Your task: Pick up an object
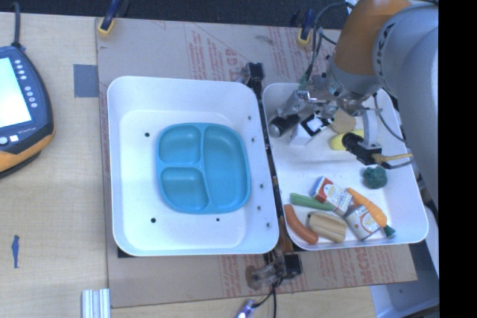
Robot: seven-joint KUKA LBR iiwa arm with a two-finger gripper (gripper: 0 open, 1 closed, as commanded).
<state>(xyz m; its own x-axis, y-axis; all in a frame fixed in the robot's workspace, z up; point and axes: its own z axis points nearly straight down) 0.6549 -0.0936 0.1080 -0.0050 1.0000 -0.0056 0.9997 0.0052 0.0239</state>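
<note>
The end effector [309, 119] hung over the right bin's [417, 227] far end; its opening and any hold could not be told. Below it lay a toy carrot [369, 206], sausage [299, 226] and, apparently, broccoli [375, 176]. A blue plate [203, 167] sat leftward.

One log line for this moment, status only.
arm: over right white bin | tool: low at bin's far end | toy food: near end | blue divided plate: left bin

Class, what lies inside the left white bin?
The left bin holds a blue divided plate, its three compartments bare. Whatever is under the plate is covered.
</note>
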